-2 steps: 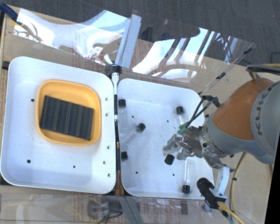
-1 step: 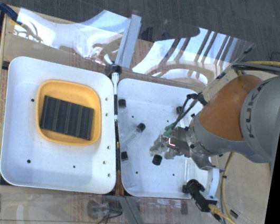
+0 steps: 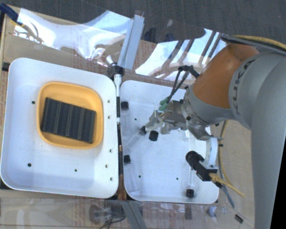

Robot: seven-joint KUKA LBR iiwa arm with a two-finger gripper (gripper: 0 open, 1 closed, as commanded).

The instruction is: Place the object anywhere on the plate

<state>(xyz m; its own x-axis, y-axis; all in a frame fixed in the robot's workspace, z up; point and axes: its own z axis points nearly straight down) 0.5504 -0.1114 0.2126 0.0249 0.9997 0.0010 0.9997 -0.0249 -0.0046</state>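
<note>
The dark ribbed slab (image 3: 69, 120) is lying flat in the hollow of the yellow plate (image 3: 53, 93), inside the left bin (image 3: 9, 159), at the left of the frame. It is looking stiff, thin and probably light. Its parallel ridges are giving some bite, so I am judging that a pinch from above, across its shorter width, is suiting best. The plate is looking smooth and glossy, with rounded corners and a raised rim. The gripper (image 3: 149, 132) is hanging over the right bin (image 3: 162, 191), right of centre — whether its claw is spread or pressed together I cannot tell
</note>
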